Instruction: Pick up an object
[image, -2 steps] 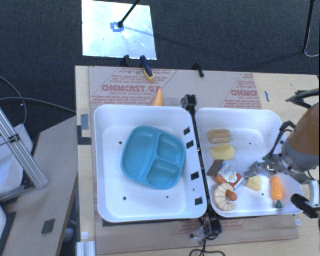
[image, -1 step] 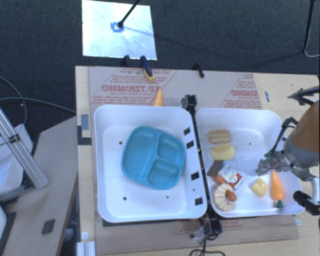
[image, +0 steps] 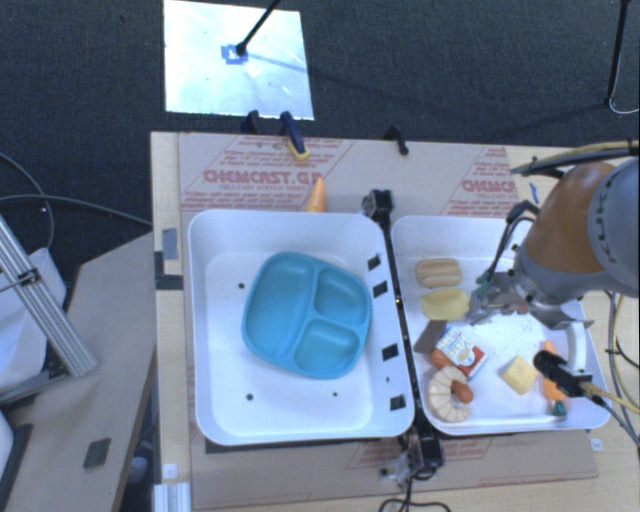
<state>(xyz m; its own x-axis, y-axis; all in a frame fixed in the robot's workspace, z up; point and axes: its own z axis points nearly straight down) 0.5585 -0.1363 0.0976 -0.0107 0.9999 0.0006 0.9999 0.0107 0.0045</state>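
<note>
Gripper (image: 483, 303): hanging low over the middle of the right bin (image: 470, 240), just beside the yellow block. Can't tell from this angle if it's open or closed, and I see nothing in it.
Left bin (image: 225, 350): only 1 thing, a blue divided plate (image: 305, 313) sitting mid-bin. It's well apart from the gripper, so probably not the pick.
Orange cone (image: 315, 195): on the bench just past the left bin's far edge, out of play I'd say.
Brown flat piece (image: 428, 335): by the right bin's left wall, touching the packet.
Tan roll (image: 438, 271): near the far-left corner of the right bin.
Yellow block (image: 445, 304): against the left wall, just below the roll. It's closest to the gripper, so it's my guess for the target.
Shrimp (image: 450, 392): near-left corner.
White-and-red packet (image: 460, 350): between the block and the shrimp.
Cheese wedge (image: 519, 375): toward the near edge, on its own.
Risk 1: the block sits tight to the wall and the roll, so a close could shove it away or clip the wall.
Risk 2: with 5 things bunched on that side, it could drag a neighbour or come up with nothing.
</note>
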